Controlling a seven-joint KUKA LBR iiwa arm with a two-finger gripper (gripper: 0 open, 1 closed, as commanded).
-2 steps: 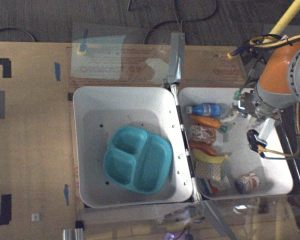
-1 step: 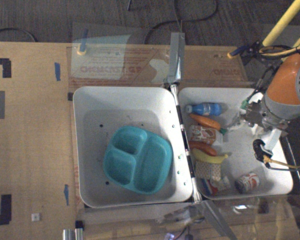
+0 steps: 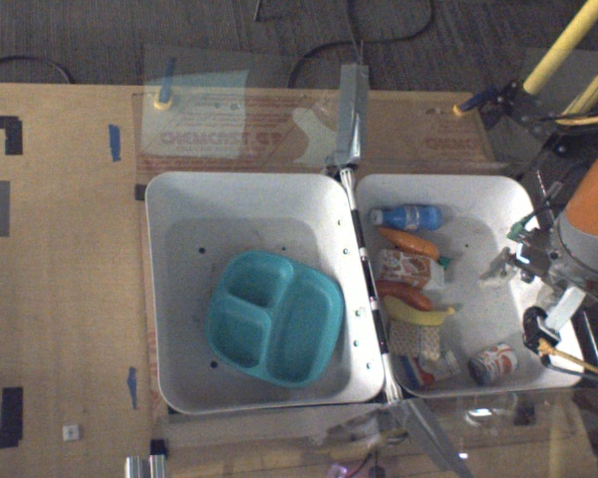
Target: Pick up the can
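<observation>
Red-and-white label on the can (image 3: 492,363), writing too small to read

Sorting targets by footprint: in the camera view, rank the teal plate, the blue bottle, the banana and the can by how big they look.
Largest to smallest:
1. Teal plate, by far.
2. Blue bottle and banana look about alike in length; I would not rank them.
3. Can, the shortest.

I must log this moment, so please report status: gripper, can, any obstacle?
Gripper low over right bin, fingers unclear, nothing seen held. Can lies on its side at bin's near right corner, untouched. Nothing on the can; snack packets lie left of it.
</observation>
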